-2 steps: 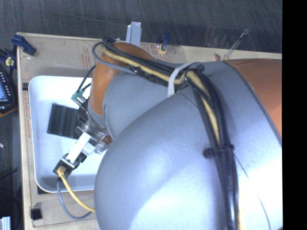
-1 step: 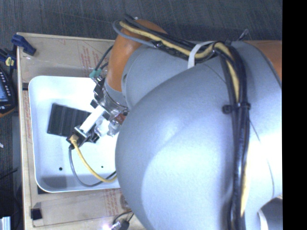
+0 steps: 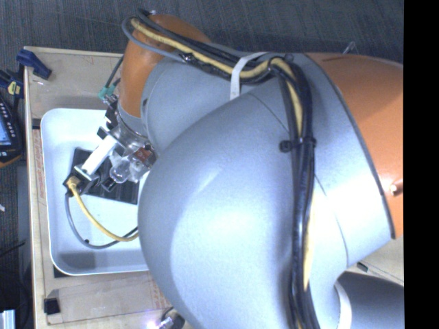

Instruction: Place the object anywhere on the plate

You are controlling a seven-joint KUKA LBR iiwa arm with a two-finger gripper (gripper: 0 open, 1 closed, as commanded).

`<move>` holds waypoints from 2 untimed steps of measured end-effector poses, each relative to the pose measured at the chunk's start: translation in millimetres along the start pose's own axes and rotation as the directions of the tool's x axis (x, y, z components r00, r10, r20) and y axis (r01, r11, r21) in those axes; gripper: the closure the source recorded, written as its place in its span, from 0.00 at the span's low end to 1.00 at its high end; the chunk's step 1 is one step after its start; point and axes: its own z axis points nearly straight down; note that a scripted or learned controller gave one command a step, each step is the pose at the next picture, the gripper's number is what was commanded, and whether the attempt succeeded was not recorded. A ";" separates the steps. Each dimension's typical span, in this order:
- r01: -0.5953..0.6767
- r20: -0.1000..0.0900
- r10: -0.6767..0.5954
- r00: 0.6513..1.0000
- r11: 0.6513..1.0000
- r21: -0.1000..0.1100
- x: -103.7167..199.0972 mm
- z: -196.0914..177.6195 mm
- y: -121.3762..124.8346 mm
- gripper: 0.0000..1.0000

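hovering: gripper (image 3: pixel 113 173) low inside the white bin (image 3: pixel 51 204), over a dark flat item (image 3: pixel 127 192)
jaws: cannot tell wide or narrow
object, plate: hidden by the arm (image 3: pixel 260 204)
progress: unclear, placement unconfirmed

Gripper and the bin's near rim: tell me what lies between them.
In the camera view, a yellow cable loops over bare white bin floor below the gripper.
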 end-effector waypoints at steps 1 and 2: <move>-0.141 0.002 0.141 0.990 0.990 0.002 11.8 62.2 74.6 1.00; -0.139 0.003 0.139 0.990 0.990 0.003 12.5 62.1 73.2 0.00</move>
